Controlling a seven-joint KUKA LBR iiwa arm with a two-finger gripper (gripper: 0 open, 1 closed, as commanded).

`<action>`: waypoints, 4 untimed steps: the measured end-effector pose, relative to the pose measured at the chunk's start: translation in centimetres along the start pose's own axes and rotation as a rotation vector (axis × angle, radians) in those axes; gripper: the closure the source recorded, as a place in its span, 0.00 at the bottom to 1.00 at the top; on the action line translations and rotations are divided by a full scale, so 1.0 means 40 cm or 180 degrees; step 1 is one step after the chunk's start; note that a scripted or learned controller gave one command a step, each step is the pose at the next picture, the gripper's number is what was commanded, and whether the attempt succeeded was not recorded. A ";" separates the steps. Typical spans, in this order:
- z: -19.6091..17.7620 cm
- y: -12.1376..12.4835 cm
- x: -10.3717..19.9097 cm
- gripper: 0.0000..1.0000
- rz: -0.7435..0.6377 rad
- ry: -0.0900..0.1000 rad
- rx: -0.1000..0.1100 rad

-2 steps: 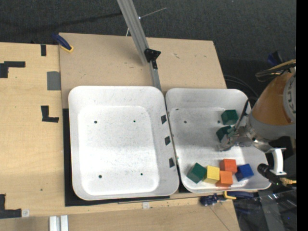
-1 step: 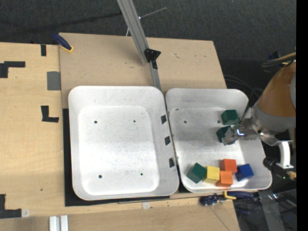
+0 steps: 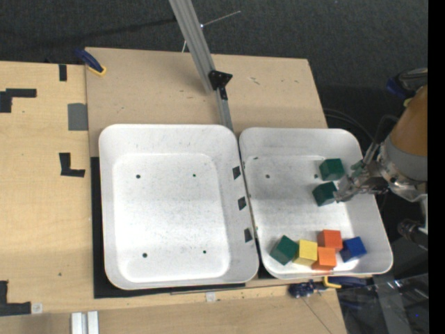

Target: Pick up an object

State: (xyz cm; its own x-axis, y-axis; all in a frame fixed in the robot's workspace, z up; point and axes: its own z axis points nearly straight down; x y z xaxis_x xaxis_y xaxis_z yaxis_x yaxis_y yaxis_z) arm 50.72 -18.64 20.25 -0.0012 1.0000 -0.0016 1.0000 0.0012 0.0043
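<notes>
The right bin [image 3: 299, 133] holds several small blocks. Two dark green blocks lie near its right wall, one [image 3: 332, 168] farther back and one [image 3: 323, 194] nearer. My gripper [image 3: 350, 185] reaches in over the right rim, low in the bin, just to the right of the nearer green block and close below the farther one. I see nothing lifted by it. Along the front wall sit a green block [image 3: 284, 249], a yellow block [image 3: 307, 250], two orange blocks [image 3: 330, 239] [image 3: 325, 257] and a blue block [image 3: 354, 248].
The left bin [image 3: 106, 152] stands beside the right one, their rims touching. A slanted metal pole [image 3: 192, 30] crosses the back of the bench and ends near the bins' shared back corner. The orange-banded arm [image 3: 416, 131] hangs over the right rim.
</notes>
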 end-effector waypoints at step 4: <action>-0.025 0.173 0.367 1.00 -0.0015 0.0010 0.0018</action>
State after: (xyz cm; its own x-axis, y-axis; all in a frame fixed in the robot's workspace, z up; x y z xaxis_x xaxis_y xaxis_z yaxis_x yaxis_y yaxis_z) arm 57.61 -3.97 21.27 -0.0059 1.0000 0.0014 1.0000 0.0059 -0.0015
